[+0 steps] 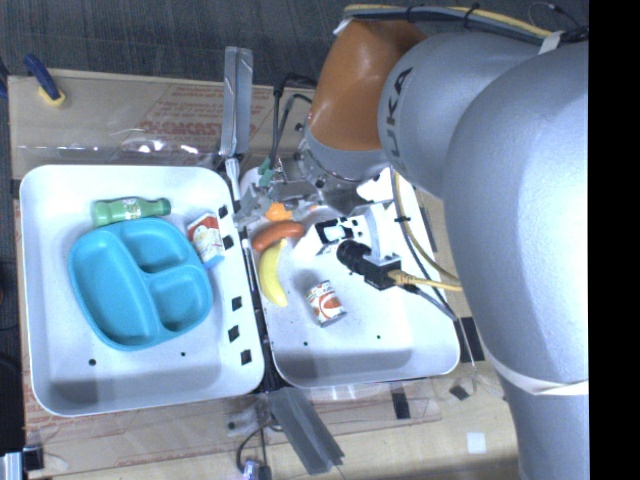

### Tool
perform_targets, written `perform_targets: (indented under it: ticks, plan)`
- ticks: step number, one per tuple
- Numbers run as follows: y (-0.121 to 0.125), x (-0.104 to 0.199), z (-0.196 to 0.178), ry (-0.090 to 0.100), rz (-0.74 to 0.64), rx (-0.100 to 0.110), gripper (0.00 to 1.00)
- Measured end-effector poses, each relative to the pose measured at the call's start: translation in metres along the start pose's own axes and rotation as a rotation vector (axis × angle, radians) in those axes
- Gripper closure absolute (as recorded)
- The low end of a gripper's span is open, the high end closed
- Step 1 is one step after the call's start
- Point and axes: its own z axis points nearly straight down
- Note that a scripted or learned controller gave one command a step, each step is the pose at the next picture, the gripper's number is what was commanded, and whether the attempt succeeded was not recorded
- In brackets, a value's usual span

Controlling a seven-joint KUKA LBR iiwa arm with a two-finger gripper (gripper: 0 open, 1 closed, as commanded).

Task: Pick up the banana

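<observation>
Banana (272, 274), as we see it, lies in the right bin (420, 353) near its left wall, just below an orange-red sausage-like item (277, 233), with our end effector (285, 193) hovering just above that, its finger state impossible to tell.

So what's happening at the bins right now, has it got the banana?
Not as far as this view shows. The grey KUKA arm's hand is low over the far left corner of the right white bin, above a small orange and red piece. The yellow banana lies on the bin floor just in front of that, beside a small red and white can. The left white bin holds a blue divided plastic tray, a green bottle and a small carton.
</observation>
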Motion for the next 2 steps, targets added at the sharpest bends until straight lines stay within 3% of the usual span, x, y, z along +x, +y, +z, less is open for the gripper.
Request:
perform_targets:
  ticks: [1,2]
  plan:
    - [-0.058,-0.001,0.043,0.001,-0.148,0.002,0.00]
    - [-0.069,-0.017,0.043,0.001,-0.183,0.002,0.00]
